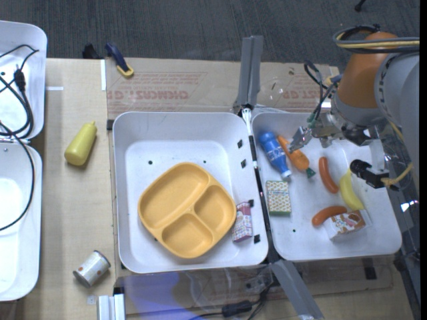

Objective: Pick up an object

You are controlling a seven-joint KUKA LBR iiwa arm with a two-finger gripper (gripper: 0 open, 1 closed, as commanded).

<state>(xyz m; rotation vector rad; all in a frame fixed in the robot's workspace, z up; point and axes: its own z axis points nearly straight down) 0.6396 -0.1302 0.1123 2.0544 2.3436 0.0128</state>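
My gripper (303,137) hangs low over the back left part of the right bin (373,245), reaching in from the right under the orange-banded wrist. Its tip is right above the top end of an orange carrot (299,157) and beside a blue bottle (272,152). The same bin holds a red sausage (327,174), a yellow banana (349,191), a second sausage (327,215), a small carton (348,223) and a green-and-yellow sponge (278,197). I see nothing lifted off the bin floor.
The left bin (133,179) holds a yellow divided plate (187,209) and a small packet (243,221) by its right wall. On the bench to the left lie a yellow mustard bottle (81,144), a tin can (91,267) and a blue clamp (118,60).
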